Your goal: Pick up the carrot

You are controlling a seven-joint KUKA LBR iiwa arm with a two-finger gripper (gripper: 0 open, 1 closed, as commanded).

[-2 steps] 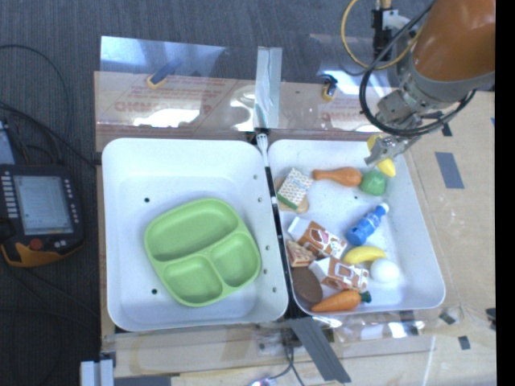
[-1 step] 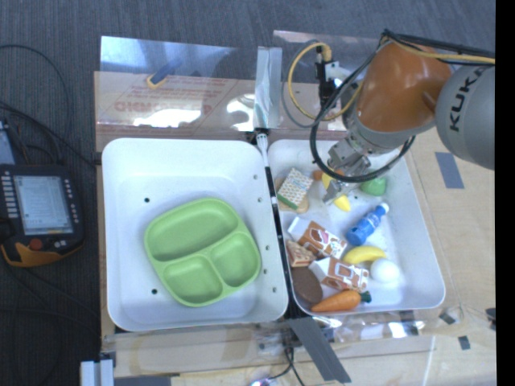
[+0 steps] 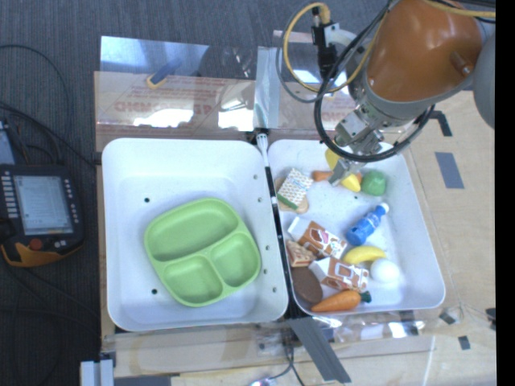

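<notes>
Two white bins sit side by side on the counter, and the nearest thing in the right bin is the carrot, lying on its side along the front wall with its green tip pointing right, touching a brown oval piece on its left. Just behind the carrot lies a small printed carton, with a white ball to its right and a yellow banana just beyond. Further back are a second printed carton and a waffle-like piece by the bin's left wall, then a blue bottle lying tilted near the middle. The left bin holds a green divided plate, set at a slant. Toward the back of the right bin, a pale checked packet lies by the left wall, with a small orange piece, a yellow item and a green round item to its right. The hand hangs over that back cluster, well apart from the carrot; how far it is open cannot be told, nor whether it has hold of anything. Above it the arm reaches in from the right, looped with black and yellow cables. Off to the left, a handheld control screen rests on the dark floor.
</notes>
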